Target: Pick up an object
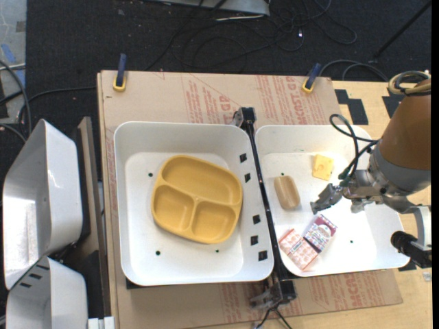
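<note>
gripper over right bin; cannot tell its state | nearest: packet just below it toward the near rim; long axis slants lower-left to upper-right | bun to its left; long axis runs near-to-far | cheese beyond

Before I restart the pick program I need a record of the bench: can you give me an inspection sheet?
Surface: cardboard-covered bench, two white bins.
Job's things: right bin holds a tan bread-shaped piece, yellow wedge, two small printed packets.
Clutter: yellow divided plate in left bin.
Gripper: gripper above right bin, beside the bread-shaped piece, holding nothing visible.
Cables: black cable at arm; more on floor.
Surroundings: white tubs at left.
</note>
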